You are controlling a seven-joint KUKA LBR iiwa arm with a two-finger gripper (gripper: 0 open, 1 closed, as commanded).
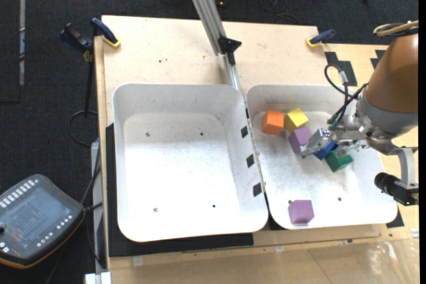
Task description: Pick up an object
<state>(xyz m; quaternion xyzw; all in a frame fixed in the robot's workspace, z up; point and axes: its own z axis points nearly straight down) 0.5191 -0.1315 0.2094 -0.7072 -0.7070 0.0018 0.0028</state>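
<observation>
While the metal two-finger gripper (318,145) is lowered into the right shallow white plastic bin (373,206), its jaw state cannot be told; matte orange (273,122), yellow (297,119), purple (301,138), blue (327,151) and green foam cubes (341,161) are clustered there.

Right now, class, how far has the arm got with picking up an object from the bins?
Done: the gripper has reached into the right bin, low among the blocks. In hand: it sits beside a purple block, blue block and green block; no grasp is visible. Left: gripping one and lifting it clear.
</observation>
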